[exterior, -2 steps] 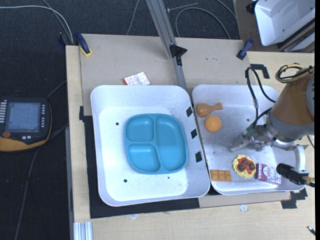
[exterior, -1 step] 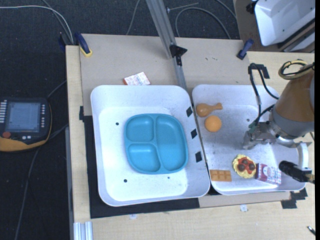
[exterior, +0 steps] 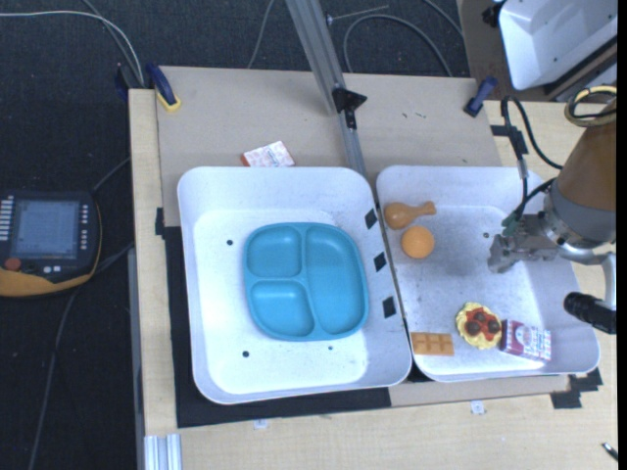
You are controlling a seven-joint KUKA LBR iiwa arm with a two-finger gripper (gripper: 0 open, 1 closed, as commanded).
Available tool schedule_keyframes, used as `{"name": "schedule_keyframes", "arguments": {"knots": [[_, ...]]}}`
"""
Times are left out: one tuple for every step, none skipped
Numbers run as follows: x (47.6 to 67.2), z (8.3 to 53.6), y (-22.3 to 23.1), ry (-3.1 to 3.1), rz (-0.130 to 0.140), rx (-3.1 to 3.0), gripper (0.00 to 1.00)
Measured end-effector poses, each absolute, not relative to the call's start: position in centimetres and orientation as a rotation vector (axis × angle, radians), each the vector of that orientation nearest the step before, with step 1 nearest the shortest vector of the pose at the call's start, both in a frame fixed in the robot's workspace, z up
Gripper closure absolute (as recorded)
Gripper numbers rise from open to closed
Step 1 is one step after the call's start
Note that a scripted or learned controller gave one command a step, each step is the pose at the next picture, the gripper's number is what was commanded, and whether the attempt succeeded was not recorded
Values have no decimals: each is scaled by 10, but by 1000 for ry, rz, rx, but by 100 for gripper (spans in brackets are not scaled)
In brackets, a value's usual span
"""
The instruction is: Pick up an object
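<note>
The right bin holds several toy foods. An orange ball lies near its left wall, with a tan drumstick just behind it. Along the front lie a yellow cracker, a round tart with dark and red topping, and a small red-and-white carton. My gripper hangs over the bin's right half, on bare floor. It is well right of the orange ball and behind the tart, touching none of them. The wrist and orange band rise to the right.
The left bin bears a blue divided plate. A small red-and-white packet lies on the bench behind that bin. A slanted metal pole crosses the back. A teach pendant sits off the bench at far left.
</note>
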State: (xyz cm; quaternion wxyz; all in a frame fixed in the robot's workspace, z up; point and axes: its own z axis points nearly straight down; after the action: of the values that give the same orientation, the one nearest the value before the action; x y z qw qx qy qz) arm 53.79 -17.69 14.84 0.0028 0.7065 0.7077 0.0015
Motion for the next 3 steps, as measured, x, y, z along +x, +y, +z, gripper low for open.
{"name": "schedule_keyframes", "arguments": {"knots": [[539,213,-178,2219,6,2214,100],[540,220,-178,2222,2,2218,100],[558,227,-135,2228,5,2214,100]]}}
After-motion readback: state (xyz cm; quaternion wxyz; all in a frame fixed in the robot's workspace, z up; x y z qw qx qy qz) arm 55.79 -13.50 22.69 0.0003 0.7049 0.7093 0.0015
